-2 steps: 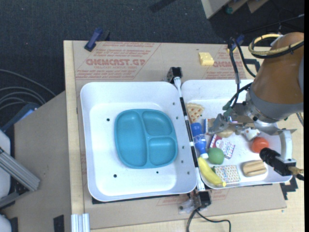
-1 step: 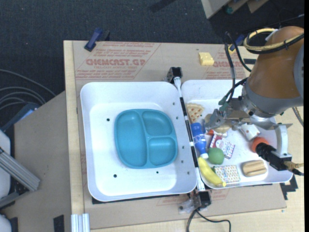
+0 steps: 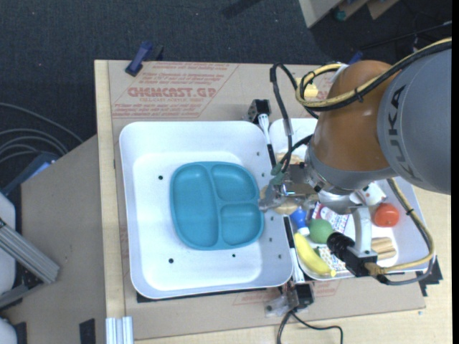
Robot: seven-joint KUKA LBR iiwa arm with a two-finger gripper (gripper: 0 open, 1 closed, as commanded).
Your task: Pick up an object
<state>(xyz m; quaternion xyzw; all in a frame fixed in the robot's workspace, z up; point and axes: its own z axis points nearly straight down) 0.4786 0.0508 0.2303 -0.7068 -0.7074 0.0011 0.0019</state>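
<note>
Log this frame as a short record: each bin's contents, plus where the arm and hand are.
left bin: one blue divided plate, lying flat
right bin: banana, green ball, red ball, wooden block; the rest is hidden under the arm
arm: reaches in from the right, above the right bin
hand: low over the divide between the bins, beside the plate's right edge
grasp: cannot be confirmed from this view
</note>
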